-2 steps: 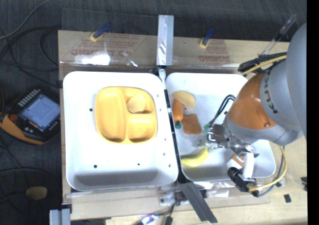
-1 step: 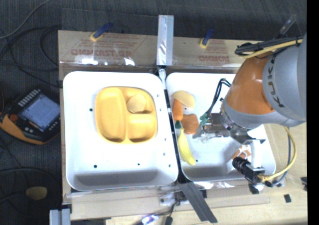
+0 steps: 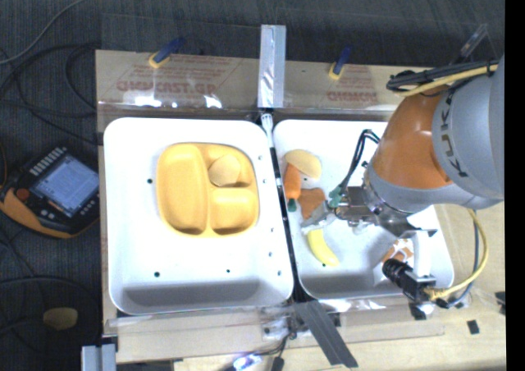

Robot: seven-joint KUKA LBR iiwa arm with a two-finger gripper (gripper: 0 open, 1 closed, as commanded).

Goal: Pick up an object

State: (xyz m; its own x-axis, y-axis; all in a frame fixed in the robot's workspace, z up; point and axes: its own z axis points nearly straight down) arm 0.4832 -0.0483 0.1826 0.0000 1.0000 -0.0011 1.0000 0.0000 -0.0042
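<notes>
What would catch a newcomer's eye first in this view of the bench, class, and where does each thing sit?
The big grey arm with its orange band reaches in from the right over the right bin, its tool low beside the toy food. In the left bin lies a yellow divided tray with a pale round thing in its upper right compartment. In the right bin lie a banana, a carrot and a pale bun-like piece.

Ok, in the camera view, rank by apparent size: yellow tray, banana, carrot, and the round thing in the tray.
1. yellow tray, by far the largest
2. banana
3. round thing and carrot look alike, so I won't rank them.
</notes>
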